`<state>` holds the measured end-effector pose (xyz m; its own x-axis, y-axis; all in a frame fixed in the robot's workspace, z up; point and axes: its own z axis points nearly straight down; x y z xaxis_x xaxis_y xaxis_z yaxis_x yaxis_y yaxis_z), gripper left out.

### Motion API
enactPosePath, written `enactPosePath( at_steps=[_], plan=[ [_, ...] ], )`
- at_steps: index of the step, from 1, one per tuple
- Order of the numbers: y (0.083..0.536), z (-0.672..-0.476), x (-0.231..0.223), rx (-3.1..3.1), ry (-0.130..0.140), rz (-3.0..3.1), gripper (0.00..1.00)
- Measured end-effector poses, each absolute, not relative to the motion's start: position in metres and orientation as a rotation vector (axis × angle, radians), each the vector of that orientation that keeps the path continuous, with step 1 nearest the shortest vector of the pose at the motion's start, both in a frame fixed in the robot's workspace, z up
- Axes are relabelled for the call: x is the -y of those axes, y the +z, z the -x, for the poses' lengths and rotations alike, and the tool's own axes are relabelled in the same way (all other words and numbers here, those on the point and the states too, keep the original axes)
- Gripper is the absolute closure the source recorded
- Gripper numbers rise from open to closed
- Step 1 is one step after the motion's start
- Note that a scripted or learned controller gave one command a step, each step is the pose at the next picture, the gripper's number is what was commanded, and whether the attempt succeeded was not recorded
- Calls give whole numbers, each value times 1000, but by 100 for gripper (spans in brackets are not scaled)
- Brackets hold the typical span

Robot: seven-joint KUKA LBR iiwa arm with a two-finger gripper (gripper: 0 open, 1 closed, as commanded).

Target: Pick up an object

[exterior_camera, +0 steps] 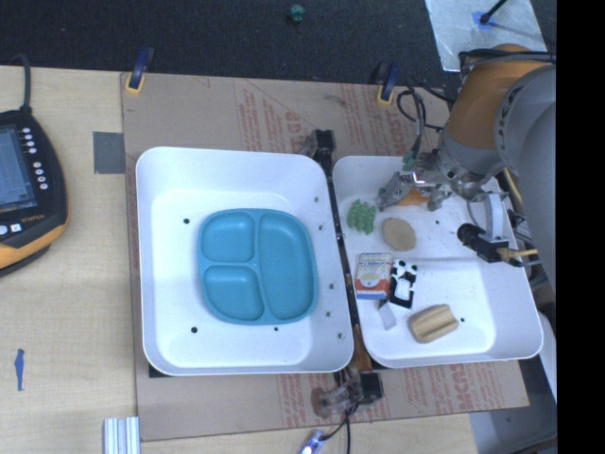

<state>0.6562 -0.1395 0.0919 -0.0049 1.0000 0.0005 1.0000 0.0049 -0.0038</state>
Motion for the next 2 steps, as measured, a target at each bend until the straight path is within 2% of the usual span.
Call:
enactPosePath(
  at_steps=[1, 2],
  plan=[
    [91, -584, 141, 2225, 6, 2214, 0],
    [92, -649, 175, 2225, 2, 2215, 0]
  ],
)
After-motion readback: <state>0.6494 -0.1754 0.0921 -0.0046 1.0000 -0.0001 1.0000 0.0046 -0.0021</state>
